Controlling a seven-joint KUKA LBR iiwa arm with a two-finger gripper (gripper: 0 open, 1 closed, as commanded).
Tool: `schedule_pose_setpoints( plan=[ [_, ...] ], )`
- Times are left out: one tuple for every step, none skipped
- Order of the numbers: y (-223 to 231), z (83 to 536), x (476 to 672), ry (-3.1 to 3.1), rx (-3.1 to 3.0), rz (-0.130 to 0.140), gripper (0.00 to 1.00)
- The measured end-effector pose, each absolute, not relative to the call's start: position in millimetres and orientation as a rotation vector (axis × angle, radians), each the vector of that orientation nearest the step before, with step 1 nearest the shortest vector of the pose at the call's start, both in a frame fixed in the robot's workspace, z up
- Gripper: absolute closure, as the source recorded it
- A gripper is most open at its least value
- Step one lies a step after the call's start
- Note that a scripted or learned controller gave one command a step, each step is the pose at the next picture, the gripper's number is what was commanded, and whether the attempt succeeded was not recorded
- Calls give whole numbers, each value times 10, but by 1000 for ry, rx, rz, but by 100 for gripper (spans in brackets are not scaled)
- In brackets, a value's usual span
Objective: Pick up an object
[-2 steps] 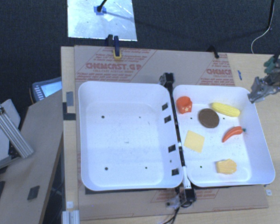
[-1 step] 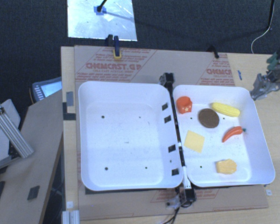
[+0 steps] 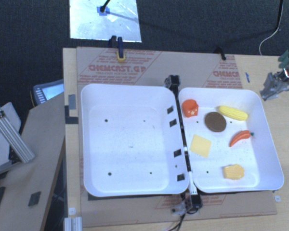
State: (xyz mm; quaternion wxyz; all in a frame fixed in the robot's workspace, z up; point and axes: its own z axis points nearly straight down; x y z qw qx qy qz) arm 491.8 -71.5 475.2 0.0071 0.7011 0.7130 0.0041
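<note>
We see the gripper (image 3: 278, 84) off the right bin's (image 3: 267, 129) far right corner, nothing in it; how far it stands open we cannot tell. The likeliest target, the corn cob (image 3: 232, 112), lies near the bin's far right corner, long axis running left to right, tilted slightly. A grasp along that axis could slip off, or nudge the brown disc (image 3: 215, 121) just beside it.

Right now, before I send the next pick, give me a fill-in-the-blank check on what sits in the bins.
1. All the toy foods lie in the ____ white bin.
2. The round brown disc lies just left of the ____ corn cob.
3. The flat yellow square slice lies nearest the ____ between the bins.

Missing: right; yellow; divider
</note>
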Motion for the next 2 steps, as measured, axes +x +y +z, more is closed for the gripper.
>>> schedule_pose_setpoints(
  plan=[
    [-1882,3679,4848,2213,2234,-9,100],
    [-2068,1752,4847,2225,2229,-7,100]
  ],
)
